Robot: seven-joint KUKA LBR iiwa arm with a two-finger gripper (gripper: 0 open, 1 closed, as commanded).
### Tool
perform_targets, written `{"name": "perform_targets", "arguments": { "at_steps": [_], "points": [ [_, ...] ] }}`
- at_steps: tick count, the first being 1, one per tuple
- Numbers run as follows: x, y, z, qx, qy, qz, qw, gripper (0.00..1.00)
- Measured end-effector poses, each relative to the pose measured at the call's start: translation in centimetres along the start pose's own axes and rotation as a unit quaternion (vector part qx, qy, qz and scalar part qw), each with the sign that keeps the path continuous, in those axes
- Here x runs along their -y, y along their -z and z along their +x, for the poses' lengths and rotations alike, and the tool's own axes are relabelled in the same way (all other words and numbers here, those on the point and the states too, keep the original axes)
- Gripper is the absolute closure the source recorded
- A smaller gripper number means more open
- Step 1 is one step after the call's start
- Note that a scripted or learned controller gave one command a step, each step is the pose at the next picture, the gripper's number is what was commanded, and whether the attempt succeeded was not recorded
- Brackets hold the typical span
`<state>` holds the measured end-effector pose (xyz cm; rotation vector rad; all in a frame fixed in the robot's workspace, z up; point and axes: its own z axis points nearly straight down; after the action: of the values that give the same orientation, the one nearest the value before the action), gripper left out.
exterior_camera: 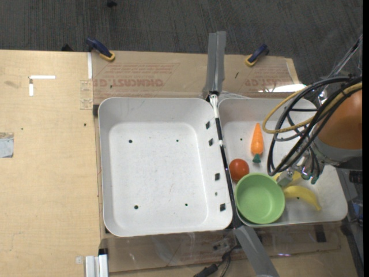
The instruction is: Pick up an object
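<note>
The right bin (331, 212) holds a carrot (256, 139) with a green top, a red tomato (239, 168), a green bowl (260, 198) at the front left corner, and a yellow banana (306, 195) to the right of the bowl. My gripper (295, 174) hangs low over the right bin, just above the banana's left end and beside the bowl's rim. Cables and the wrist hide much of the gripper. The arm's orange band (346, 120) sits at the right edge.
The left bin (109, 172) lies beside the right one, parted by a grey divider bar (216, 62). Black and yellow cables (294, 126) loop over the right bin. Clamps (101, 48) hold cardboard at the back.
</note>
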<state>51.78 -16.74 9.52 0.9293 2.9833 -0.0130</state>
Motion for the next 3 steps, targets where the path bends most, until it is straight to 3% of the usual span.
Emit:
{"name": "perform_targets", "arguments": {
  "at_steps": [1, 2, 3],
  "points": [
    [-1.0, -0.4, -10.9, -0.006, 0.116, -0.003, 0.9932, 0.00],
    [-5.8, 0.6, -0.5, 0.011, 0.190, -0.006, 0.9817, 0.00],
    [4.4, -0.3, 1.7, -0.007, 0.399, -0.005, 0.9170, 0.00]
  ]
}}
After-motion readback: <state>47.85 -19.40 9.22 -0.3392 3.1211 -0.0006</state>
